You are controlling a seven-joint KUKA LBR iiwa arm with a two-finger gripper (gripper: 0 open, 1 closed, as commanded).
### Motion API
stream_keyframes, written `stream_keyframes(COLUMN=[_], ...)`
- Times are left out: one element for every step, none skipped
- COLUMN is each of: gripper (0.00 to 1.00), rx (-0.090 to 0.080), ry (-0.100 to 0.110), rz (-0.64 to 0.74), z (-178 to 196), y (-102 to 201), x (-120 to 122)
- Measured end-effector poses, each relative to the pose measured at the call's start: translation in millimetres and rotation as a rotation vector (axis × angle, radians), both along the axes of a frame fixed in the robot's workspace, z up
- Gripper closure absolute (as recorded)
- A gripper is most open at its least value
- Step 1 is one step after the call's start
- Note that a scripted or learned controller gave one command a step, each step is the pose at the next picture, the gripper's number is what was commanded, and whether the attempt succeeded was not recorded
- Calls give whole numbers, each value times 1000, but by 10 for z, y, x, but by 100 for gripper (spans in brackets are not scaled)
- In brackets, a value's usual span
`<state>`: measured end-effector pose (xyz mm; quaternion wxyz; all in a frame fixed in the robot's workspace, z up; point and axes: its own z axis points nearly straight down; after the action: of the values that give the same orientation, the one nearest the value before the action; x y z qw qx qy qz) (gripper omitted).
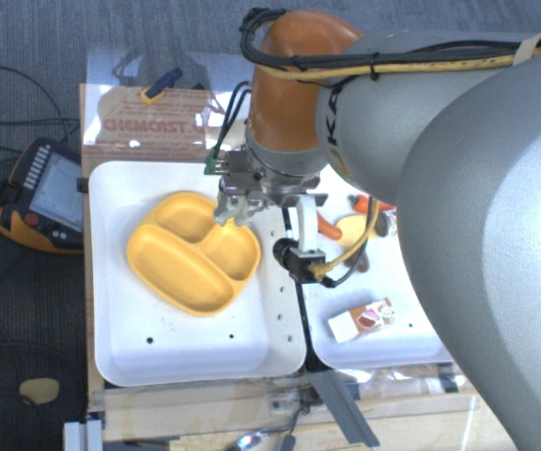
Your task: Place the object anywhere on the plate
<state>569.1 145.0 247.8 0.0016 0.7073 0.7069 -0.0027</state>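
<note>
Above the yellow plate [193,263] hangs the claw [230,209], its grip state unclear.

Lab: teach pendant [43,193], cabled bench.

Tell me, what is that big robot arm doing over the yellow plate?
The grey arm's gripper hangs over the right edge of the yellow three-part plastic plate in the left white bin. Its job is to put something on that plate, which has nothing on it yet. A small white and red box lies in the right white bin.
</note>
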Motion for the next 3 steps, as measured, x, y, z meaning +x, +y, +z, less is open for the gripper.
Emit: stream_keyframes(gripper=[100, 100, 100], rx=[2, 5, 1], ry=[3, 2, 1], rz=[-1, 4, 1], z=[-384, -61, -204], y=[-545, 250, 384], x=[-130, -315, -75])
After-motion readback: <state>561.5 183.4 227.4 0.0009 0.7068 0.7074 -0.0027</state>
